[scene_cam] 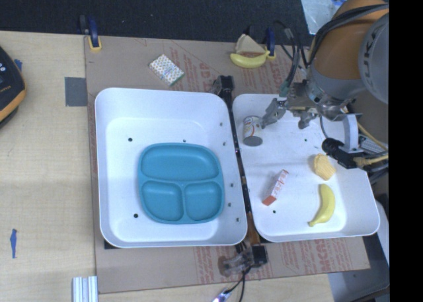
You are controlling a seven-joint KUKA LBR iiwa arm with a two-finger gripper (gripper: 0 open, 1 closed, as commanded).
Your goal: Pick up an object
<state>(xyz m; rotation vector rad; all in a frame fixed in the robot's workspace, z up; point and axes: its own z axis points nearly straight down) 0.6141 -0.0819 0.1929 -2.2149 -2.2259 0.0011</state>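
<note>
gripper [289, 114] spread wide, holding nothing, above right bin's [357, 228] far edge | your likeliest target, the banana [324, 205], lies near its right front corner; light, soft, curved; grip mid-body across the narrow width, gently

Legible text: none. Faint red lettering on the cardboard sheet [310, 258] beneath the bins, too blurred to read.

Bench [46, 162] – cardboard sheet [165, 49], two white bins [106, 162] atop.
</note>
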